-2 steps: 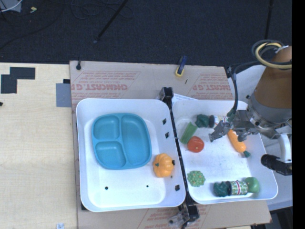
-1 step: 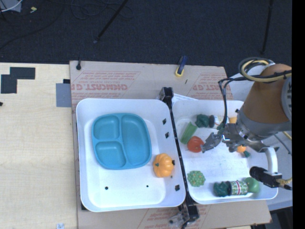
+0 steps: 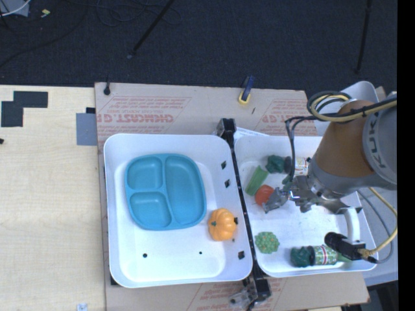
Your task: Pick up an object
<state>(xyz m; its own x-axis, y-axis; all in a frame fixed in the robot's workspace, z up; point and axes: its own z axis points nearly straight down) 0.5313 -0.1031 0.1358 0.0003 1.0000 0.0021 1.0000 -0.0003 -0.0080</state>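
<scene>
Nearest the lens, at the front rim of the right-hand shallow white plastic bin (image 3: 305, 272): a dark bottle with a green cap and pale label (image 3: 316, 256), lying on its side, below and slightly right of the claw (image 3: 277, 199). Beside it, below and left of the claw, a round green bumpy ball (image 3: 266, 241).

Nothing lifted yet, as far as can be judged; every item resting on a bin floor, so the grasp and the raise both remain.

Claw low over the right bin, tips just beside a small red rounded piece (image 3: 263, 194), perhaps touching; opening hidden by dark metalwork, so cannot tell. Left and above: a green block (image 3: 257, 179). Above: a dark green lump (image 3: 277, 164). Far left, in the other white bin (image 3: 117, 238): a small orange plastic pumpkin (image 3: 222, 225) and a blue three-part plate (image 3: 164, 190).
</scene>
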